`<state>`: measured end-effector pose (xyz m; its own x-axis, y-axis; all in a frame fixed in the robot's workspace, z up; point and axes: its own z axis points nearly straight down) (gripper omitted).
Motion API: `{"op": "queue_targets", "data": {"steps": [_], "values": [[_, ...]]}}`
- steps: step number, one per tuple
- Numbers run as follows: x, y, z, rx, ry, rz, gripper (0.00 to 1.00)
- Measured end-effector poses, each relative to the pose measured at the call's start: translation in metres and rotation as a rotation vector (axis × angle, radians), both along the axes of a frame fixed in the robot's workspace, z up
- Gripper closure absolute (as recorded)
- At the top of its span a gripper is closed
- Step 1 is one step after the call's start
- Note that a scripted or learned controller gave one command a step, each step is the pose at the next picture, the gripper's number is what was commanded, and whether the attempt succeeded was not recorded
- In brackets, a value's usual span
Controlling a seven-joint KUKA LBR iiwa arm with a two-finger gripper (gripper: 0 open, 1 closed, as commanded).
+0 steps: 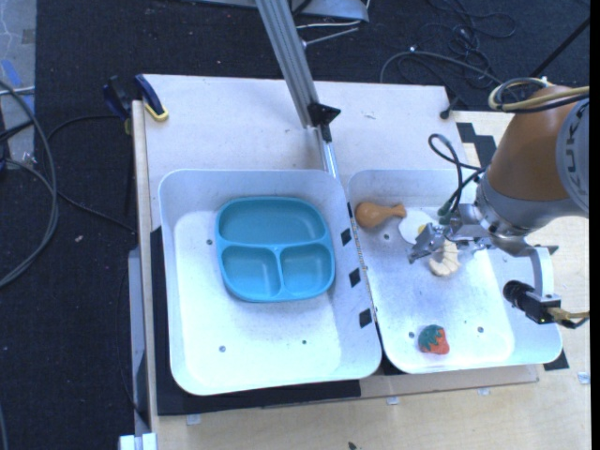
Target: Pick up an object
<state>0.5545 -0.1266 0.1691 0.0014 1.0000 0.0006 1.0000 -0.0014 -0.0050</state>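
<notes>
Nearest the camera, a red-and-green toy (432, 339) sits in the right bin (525, 345). Further back the gripper (433, 242) hangs just over a cream-coloured lump (444, 262); whether it is spread I cannot tell. Off-centre, it may nudge the lump aside.

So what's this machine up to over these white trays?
A grey robot arm with an orange band reaches in over the right white bin, trying to pick something up. Its gripper is low, right by a pale cream lumpy object. A brown drumstick-shaped toy lies nearby, and a red and green strawberry-like toy sits nearer the front edge. The left white bin holds a blue divided plastic plate.
</notes>
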Motion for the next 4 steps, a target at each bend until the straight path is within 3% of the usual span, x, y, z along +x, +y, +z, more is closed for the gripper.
{"op": "queue_targets", "data": {"steps": [1, 2, 4], "values": [[0.000, -0.002, -0.041, 0.000, -0.005, 0.000, 0.00], [0.000, -0.002, -0.030, -0.001, -0.007, 0.001, 1.00], [0.005, -0.008, 0.067, -0.003, -0.011, 0.003, 1.00]]}}
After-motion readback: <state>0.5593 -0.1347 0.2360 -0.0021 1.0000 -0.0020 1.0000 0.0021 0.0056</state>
